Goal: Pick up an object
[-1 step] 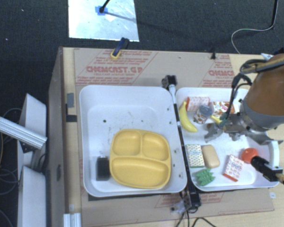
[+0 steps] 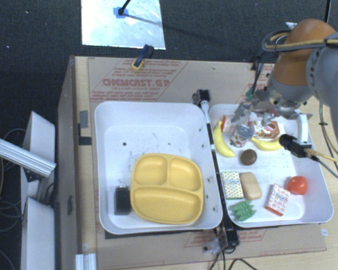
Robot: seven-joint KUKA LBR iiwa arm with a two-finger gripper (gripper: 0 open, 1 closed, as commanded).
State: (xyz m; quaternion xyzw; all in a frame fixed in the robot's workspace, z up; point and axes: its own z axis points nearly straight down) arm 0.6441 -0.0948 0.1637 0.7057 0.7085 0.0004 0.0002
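Gripper (image 2: pixel 243 129) is low in the right bin (image 2: pixel 321 210), between two bananas (image 2: pixel 222 142), over a small cluttered item I can't identify. Can't tell if it's open or shut. Other candidates lie apart nearer the front: brown ball (image 2: pixel 248 157), tomato (image 2: pixel 297 184), cracker (image 2: pixel 250 185); easier picks, I'd judge.

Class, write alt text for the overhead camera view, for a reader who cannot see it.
A grey and orange robot arm lowers its claw over two bananas at the far end of the right white bin, which also holds a tomato, a brown ball, a bread-like piece and small packets. The left bin holds a yellow divided plate and a small black block.
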